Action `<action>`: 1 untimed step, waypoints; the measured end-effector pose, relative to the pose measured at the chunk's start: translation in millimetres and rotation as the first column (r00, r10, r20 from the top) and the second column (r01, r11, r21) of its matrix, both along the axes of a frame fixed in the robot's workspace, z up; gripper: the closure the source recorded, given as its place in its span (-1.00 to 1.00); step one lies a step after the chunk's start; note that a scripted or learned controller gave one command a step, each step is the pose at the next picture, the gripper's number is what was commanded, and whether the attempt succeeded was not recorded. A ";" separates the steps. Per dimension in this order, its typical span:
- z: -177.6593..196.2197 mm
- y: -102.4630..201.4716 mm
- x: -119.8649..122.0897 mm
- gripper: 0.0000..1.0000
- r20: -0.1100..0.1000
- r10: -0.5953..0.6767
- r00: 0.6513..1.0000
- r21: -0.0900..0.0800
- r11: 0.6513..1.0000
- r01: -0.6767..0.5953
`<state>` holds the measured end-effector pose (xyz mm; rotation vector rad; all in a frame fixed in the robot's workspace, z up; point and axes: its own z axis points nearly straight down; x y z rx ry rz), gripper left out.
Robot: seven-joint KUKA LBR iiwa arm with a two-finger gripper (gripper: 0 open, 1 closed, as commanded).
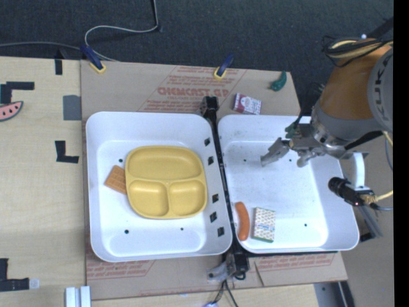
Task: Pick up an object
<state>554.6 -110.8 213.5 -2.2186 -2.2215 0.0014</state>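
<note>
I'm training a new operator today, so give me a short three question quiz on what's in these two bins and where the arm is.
1. True or false: the yellow divided plate lies in the left bin.
2. What lies beside the hot dog in the right bin? A) small packet B) cup C) spoon
3. Over which bin is the end effector?

Key: 1 true; 2 A, the small packet; 3 the right bin.

Dark grey carpet [223, 18] covers the floor on the far side, with a thin cable [137, 27] looping over it. Nearer, the pale wooden tabletop [35, 190] carries black tape marks on its left, and a brown cardboard sheet [172, 88] lies across it, clamped at its far edge by two blue-and-yellow clips [223, 69].
</note>
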 end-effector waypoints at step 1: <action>-119.3 -20.8 22.0 -1.00 -0.001 -0.001 1.000 -0.001 1.000 0.001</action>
